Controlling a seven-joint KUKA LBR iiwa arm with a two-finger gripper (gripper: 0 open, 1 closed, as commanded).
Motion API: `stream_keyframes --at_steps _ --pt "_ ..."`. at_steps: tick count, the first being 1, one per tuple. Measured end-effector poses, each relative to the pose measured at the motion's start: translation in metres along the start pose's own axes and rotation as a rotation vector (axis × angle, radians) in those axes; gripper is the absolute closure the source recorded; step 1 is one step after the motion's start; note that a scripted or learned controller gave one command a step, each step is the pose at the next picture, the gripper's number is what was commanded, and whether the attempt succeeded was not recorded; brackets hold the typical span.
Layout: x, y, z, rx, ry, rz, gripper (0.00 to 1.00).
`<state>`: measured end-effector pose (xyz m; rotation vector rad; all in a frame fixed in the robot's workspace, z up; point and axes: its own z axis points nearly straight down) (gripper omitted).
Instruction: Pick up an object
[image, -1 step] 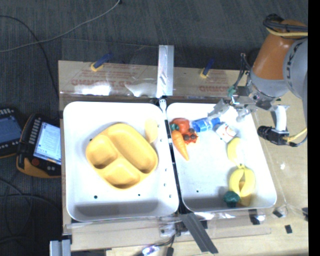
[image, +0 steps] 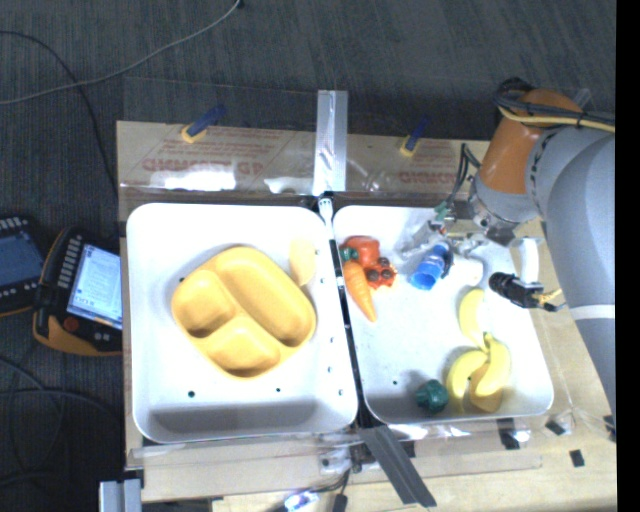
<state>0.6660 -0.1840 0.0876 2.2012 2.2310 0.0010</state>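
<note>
Fingers (image: 425, 240) spread around a blue bottle (image: 430, 268), far end of right bin (image: 530, 330). Same bin: carrot (image: 359, 290), tomatoes (image: 366, 255), bananas (image: 478, 372), green item (image: 432, 396). Left bin (image: 160, 400): yellow sectioned plate (image: 243, 310).

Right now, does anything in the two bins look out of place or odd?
Nothing looks spilled or damaged. The yellow divided tray sits askew in the left bin, and the carrot lies against the right bin's left wall.

Bench (image: 150, 140) bears two white bins: left bin (image: 150, 400); right bin (image: 530, 390) touching beside it
</note>
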Motion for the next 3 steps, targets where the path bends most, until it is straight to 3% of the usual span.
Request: stream_keyframes --at_steps 1,2,3 --pt "0.001 0.002 -0.012 -0.003 -0.004 -0.003 1.00" --pt "0.039 0.004 -0.099 0.007 0.004 0.039 1.00" --pt "0.137 -0.038 -0.107 0.008 0.005 -0.018 1.00"
